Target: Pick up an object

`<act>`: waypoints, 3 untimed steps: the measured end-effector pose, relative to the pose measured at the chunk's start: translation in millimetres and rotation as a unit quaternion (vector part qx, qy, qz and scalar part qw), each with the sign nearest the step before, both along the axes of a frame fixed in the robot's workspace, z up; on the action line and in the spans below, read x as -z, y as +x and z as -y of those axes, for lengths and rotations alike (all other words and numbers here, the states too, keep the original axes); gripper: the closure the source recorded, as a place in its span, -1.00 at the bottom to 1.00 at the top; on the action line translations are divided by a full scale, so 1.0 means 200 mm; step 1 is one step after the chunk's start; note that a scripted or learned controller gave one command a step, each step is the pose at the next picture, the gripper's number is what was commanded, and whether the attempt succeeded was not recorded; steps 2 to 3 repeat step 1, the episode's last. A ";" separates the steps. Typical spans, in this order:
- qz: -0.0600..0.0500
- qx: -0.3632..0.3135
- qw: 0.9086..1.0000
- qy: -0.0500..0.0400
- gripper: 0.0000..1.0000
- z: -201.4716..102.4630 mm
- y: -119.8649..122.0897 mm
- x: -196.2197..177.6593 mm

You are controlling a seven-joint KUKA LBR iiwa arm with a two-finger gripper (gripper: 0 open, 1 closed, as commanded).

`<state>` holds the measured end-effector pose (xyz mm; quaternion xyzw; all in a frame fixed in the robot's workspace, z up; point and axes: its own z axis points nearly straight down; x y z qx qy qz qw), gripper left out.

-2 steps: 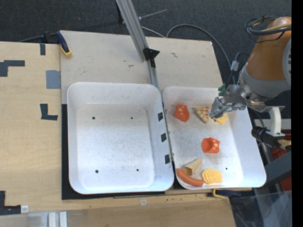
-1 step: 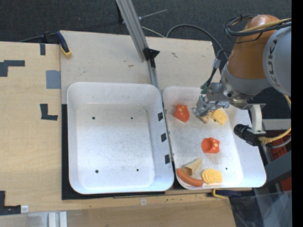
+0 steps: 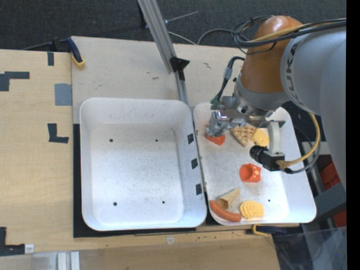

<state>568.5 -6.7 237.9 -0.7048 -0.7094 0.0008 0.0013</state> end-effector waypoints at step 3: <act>0.001 0.000 1.000 0.001 1.00 -0.26 0.13 -0.02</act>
